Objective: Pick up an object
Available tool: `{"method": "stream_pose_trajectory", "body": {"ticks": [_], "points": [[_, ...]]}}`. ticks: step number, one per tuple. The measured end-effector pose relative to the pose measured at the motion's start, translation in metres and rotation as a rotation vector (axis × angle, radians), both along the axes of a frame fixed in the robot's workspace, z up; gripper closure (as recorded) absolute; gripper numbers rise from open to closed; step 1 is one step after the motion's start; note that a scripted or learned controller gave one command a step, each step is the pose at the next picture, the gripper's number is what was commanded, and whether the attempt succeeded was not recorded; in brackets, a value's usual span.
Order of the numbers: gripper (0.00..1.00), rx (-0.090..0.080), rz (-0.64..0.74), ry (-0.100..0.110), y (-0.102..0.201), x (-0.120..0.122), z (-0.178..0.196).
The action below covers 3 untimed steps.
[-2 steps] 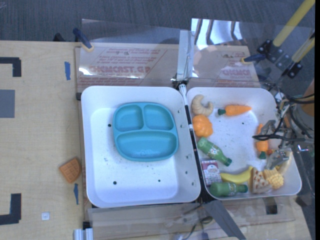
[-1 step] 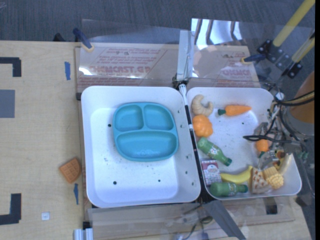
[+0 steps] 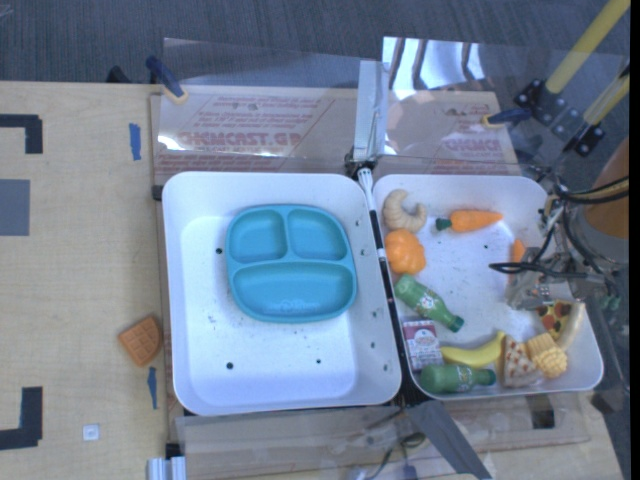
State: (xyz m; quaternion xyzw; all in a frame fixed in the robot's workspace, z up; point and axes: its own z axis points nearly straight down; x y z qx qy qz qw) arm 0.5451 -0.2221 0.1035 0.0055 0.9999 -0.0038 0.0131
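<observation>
Nearest, a bottle, banana, pizza and corn are crowded against the right bin's front wall, likely as tipped in. Midway, the claw is lowered by the right wall; its state cannot be told. Farther, a carrot is found with open floor around it.

Toy food crowded into the right bin

A cream croissant lies at the back left, an orange carrot beside it; an orange pepper sits below, then a tilted green bottle, a red carton, a second green bottle, a banana, a pizza slice and corn along the front.
</observation>
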Motion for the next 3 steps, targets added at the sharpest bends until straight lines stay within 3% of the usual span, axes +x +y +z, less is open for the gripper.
{"method": "stream_pose_trajectory", "body": {"ticks": [1,2,3], "points": [[1.0,0.008,-0.156,0.013,0.0,0.09,-0.014],[0.0,0.008,-0.157,0.017,0.0,0.089,-0.016],[1.0,0.004,-0.154,-0.001,0.0,0.093,0.0]]}}
